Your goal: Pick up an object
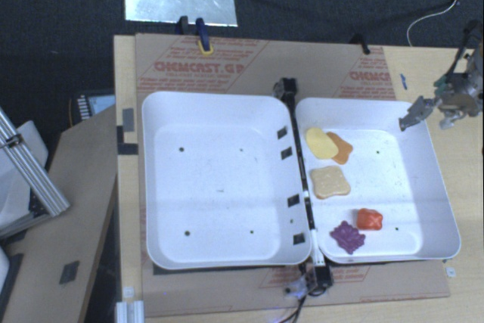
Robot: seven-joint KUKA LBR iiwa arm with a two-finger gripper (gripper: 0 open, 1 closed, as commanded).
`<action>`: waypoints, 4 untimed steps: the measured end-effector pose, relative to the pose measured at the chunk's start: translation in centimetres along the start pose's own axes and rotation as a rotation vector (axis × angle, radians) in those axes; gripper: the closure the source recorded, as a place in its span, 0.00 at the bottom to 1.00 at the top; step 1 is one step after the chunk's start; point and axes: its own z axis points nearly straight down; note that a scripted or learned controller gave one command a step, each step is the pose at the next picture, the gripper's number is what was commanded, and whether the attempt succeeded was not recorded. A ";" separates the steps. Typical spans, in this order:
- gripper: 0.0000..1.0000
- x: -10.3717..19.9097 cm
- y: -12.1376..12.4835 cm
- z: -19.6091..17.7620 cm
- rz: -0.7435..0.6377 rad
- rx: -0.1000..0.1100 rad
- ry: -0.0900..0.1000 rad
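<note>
Camera view shows the gripper [418, 114] at about 3 o'clock, over the far right rim of the right bin [442, 193]. Whether it is clenched or released cannot be told; nothing is visibly caught in it. Inside that bin, toward 8 o'clock from the gripper, a yellow piece [321, 143] lies touching an orange piece [341, 148]. Just below them sits a tan toast slice [330, 182]. Further toward 6 o'clock lie a red piece [369, 219] and, just beside it, a purple grape bunch [347, 237]. The left bin [162, 117] lies at 9 o'clock on the desk [249, 60].
</note>
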 end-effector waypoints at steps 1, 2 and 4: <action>0.00 3.6 -1.3 -16.6 -0.005 -0.020 -0.005; 0.00 -0.4 -3.3 -28.6 0.004 -0.015 -0.008; 1.00 7.7 -4.6 -26.9 -0.009 0.001 0.003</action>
